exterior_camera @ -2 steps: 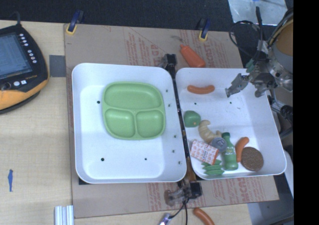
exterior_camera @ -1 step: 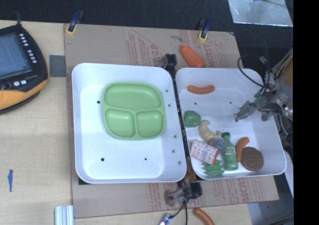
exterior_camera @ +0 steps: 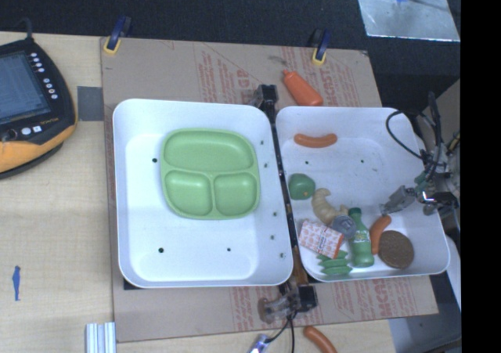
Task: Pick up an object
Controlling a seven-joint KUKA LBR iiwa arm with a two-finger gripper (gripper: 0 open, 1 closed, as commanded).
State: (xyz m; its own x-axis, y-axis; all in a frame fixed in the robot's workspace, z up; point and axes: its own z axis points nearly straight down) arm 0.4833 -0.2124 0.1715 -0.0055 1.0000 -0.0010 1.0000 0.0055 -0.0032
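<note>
You have nothing lifted yet: the claw (exterior_camera: 399, 200) hovers at the right bin's (exterior_camera: 368, 120) right edge, its grip state unreadable.

two white bins (exterior_camera: 125, 187) — one green plate (exterior_camera: 210, 173), one green bottle (exterior_camera: 359, 239).

Two bins sit side by side on a cardboard sheet (exterior_camera: 235, 70) atop the bench. The left bin (exterior_camera: 141, 257) holds one divided plate (exterior_camera: 210, 174), set toward its rear. The right bin (exterior_camera: 368, 128) holds a sausage (exterior_camera: 315, 139) near its rear wall; nearer the front lie a round fruit (exterior_camera: 301, 185), a small packet (exterior_camera: 321, 239), a bottle (exterior_camera: 359, 240), a carrot (exterior_camera: 380, 232) and a flat disc (exterior_camera: 396, 250) — the disc rightmost, just beside the carrot. A handheld pendant (exterior_camera: 27, 105) rests on the bench, well left of both bins. Another carrot (exterior_camera: 301, 88) lies on the cardboard behind the right bin.
</note>
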